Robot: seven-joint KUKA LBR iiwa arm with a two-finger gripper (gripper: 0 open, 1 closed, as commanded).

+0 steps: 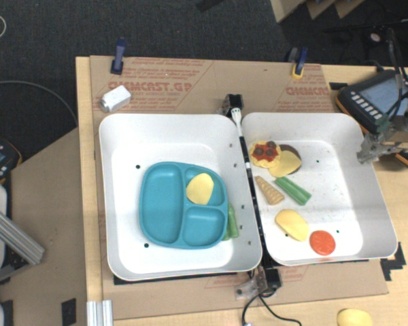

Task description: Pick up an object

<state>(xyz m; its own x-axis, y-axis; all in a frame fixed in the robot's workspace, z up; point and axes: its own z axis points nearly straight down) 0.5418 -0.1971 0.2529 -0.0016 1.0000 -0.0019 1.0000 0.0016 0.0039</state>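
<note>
At the near edge of the desk [54,202], down by the right corner, a yellow lump [353,316] sits outside both bins.

Moving up into the right bin [367,202], the items to pick from are all here. Nearest is a red disc [321,242]. Just beside it, up and to the left, lies a yellow piece [292,224]. Farther back a green stick [291,190] lies at a slant, with a tan cone [269,190] close on its left. Behind those sits a yellow-and-brown piece [286,162], touching a red cluster [264,153] near the bin's far left corner.

Across to the left bin [115,182], a teal divided plate [163,206] fills the middle. A pale yellow object [200,189] rests in its far right compartment. A green sliver [232,223] lies against the plate's right rim, on the bin floor.

Out at the right bin's far right rim there's the pincer [368,151], a grey shape well apart from all the items, with nothing seen in it. I cannot tell whether it is spread or pressed together.

At the back of the desk, a small white block [115,98] lies beyond the left bin, and two clamps [118,56] grip the far edge.
</note>
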